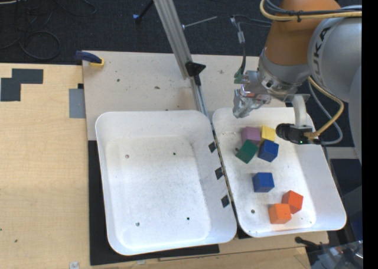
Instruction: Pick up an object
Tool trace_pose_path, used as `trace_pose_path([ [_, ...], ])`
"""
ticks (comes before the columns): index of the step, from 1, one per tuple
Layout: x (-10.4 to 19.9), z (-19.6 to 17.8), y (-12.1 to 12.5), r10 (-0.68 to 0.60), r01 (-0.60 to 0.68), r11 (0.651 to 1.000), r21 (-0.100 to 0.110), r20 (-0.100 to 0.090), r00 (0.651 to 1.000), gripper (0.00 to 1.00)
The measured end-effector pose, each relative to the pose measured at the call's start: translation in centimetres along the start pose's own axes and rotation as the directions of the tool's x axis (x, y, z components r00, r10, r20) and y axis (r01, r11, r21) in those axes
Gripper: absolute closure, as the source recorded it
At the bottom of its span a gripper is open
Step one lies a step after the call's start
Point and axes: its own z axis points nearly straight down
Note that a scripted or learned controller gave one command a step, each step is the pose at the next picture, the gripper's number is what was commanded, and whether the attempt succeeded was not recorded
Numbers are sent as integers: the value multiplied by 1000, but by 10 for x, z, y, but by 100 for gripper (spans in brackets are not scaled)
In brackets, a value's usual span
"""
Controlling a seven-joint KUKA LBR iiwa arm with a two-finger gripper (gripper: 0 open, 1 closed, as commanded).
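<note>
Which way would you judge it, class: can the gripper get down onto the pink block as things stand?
Probably yes. The gripper hangs just beyond the pink block, whose top is bare. The yellow block and green block crowd its sides, which may hinder the fingers.

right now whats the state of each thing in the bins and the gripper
gripper: hovering over the right bin's far end, above the blocks
pink block: resting in the right bin, beside the yellow block
green block: tilted, against a blue block
second blue block: lying alone
two orange blocks: touching
left bin: flat on the bench
</note>
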Motion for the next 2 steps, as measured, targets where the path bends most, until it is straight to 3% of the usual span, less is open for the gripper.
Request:
trace_pose_path([
  [2, 95, 21, 3, 0, 0, 1000, 0, 1, 1000, 100],
])
